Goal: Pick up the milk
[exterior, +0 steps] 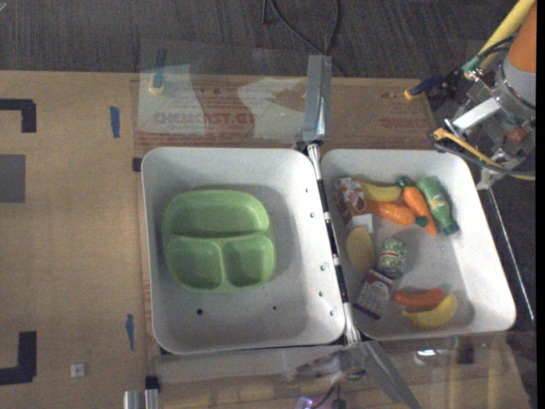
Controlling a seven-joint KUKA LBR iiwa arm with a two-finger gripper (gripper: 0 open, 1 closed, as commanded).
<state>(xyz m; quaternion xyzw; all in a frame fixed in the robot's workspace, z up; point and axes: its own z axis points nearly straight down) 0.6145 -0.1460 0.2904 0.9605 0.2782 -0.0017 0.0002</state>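
Observation:
The milk point(372, 294) is a small white and red carton lying on its side near the front left of the right bin point(485, 262). A small green and white can point(392, 256) lies just behind it, and an orange carrot point(419, 297) lies just to its right. My gripper point(487, 147) hangs above the bin's far right corner, well away from the milk, with yellow cables around the wrist.
The right bin also holds a green bottle point(438, 204), two carrots point(410, 207), a yellow banana point(436, 313), a pale yellow slice point(360, 248) and a red and white packet point(348, 196). A green divided plate point(220, 239) sits in the left bin point(170, 313).

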